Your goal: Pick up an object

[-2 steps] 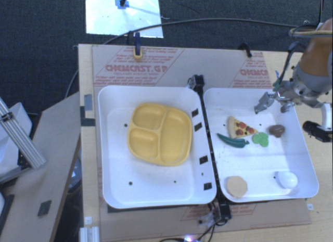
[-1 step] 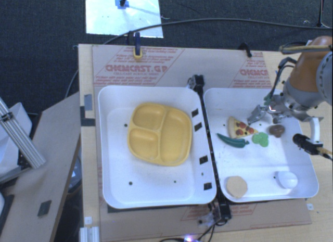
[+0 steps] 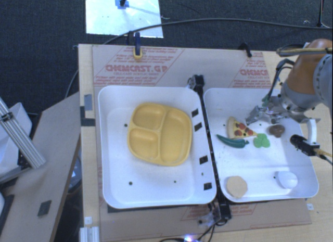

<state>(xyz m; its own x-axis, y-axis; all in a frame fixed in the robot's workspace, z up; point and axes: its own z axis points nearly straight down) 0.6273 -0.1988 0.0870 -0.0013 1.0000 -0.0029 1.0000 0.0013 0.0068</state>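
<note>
Left bin [image 3: 112,147]: yellow tray [image 3: 159,134], three compartments, lying flat at centre. Right bin [image 3: 304,181]: pizza slice [image 3: 237,128], green pepper [image 3: 232,141] just near of it, green piece [image 3: 261,141] to the right, brown lump [image 3: 277,130], tan disc [image 3: 237,186] at near left, white lump [image 3: 286,179] at near right. Gripper [image 3: 258,114] low over far part of right bin, just right of pizza slice; jaw opening cannot be told; nothing seen held.

Two bins are sitting side by side on the bench. A divided plate [image 3: 158,133] is lying in the left bin [image 3: 112,183]. In the right bin [image 3: 307,183], a toy pizza slice [image 3: 237,128] is lying left of a toy pepper [image 3: 232,141], and a round cookie [image 3: 237,186] is sitting near the front edge.
</note>
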